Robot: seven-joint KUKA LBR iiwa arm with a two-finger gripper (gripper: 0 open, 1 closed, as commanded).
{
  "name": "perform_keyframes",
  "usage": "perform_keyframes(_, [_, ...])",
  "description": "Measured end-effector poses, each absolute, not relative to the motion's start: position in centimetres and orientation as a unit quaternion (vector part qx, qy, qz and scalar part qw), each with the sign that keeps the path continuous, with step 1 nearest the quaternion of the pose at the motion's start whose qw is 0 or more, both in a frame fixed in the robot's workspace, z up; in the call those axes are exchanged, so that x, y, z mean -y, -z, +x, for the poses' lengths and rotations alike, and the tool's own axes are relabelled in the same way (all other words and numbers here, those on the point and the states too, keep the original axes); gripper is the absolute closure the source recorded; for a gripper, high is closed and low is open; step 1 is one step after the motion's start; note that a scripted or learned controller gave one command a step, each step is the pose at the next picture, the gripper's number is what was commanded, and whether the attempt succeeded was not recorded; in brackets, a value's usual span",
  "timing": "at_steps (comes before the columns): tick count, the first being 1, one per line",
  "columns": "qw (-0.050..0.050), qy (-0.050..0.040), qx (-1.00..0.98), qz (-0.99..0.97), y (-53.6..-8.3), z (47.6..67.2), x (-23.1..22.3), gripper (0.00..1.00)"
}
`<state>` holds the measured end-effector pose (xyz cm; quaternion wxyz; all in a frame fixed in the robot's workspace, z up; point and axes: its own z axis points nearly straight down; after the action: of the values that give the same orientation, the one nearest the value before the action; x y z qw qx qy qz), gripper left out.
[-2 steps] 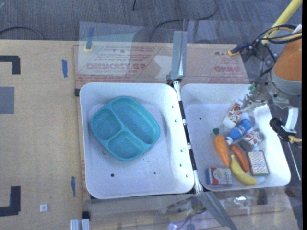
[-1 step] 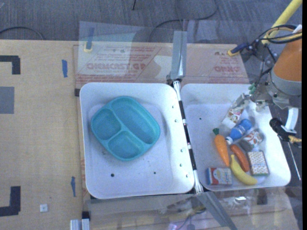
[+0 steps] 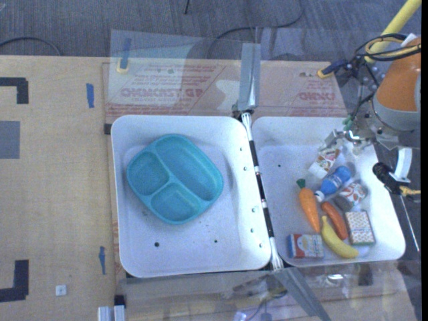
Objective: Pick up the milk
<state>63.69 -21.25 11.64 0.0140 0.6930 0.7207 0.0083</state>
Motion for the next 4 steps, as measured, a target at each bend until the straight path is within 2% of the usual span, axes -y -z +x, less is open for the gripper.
perform_keyframes(1, [0.001, -0.0044, -0.776, 0.631, -11.6, 67.3, 21.8, 0.0])
perform_keyframes(2, [0.012, -0.001, -0.798, 0.603, -11.2, 67.3, 20.9, 0.0])
perform_keyframes(3, [0.002, -0.0005, -0.787, 0.617, -8.8, 65.0, 19.8, 0.0])
perform_keyframes(4, [0.001, -0.0006, -0.815, 0.579, -10.5, 60.8, 16.1, 0.0])
